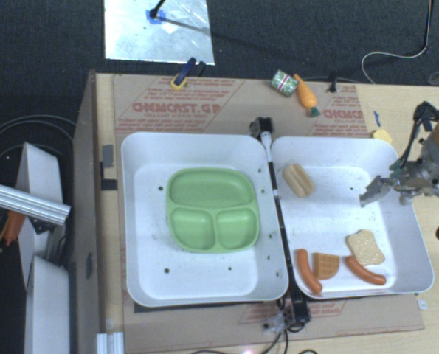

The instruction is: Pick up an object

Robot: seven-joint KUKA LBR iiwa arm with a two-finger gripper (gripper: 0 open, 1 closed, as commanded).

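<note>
The right white bin (403, 220) holds several toy foods. A tan bun (298, 179) lies near its upper left. A bread slice (364, 248), a small waffle square (326, 265) and two sausages, one at the bin's lower left (308, 271) and one at its lower right (365, 273), lie along the front. My gripper (370, 194) reaches in from the right and hangs over the bin's middle right, above bare floor. It sits right of the bun and up from the bread slice, with nothing seen in it.
The left white bin (142, 198) carries a green divided plate (212, 209). Behind the bins, a toy carrot (306, 94) and a small green can (283, 82) lie on the bench. Cables trail at the right edge.
</note>
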